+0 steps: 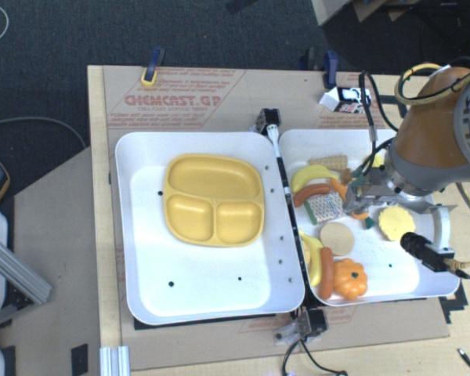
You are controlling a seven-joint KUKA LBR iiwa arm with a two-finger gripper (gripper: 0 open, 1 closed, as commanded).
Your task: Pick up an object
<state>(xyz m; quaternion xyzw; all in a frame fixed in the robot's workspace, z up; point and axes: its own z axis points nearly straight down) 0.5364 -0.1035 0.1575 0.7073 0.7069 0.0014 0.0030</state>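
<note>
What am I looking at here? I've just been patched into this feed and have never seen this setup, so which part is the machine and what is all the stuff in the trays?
You are seeing one fixed camera looking down at a slant on a cardboard-topped bench. The large grey arm with the orange band coming in from the right is the robot; its gripper hangs low over the right shallow white bin. I cannot tell from this angle whether it holds anything. That bin holds toy food: a yellow plastic banana, a red sausage, a round tan cookie, a small orange pumpkin and a yellow lemon slice. The left shallow white bin carries a yellow three-compartment plastic plate. The job is simply to pick up one object.
</note>
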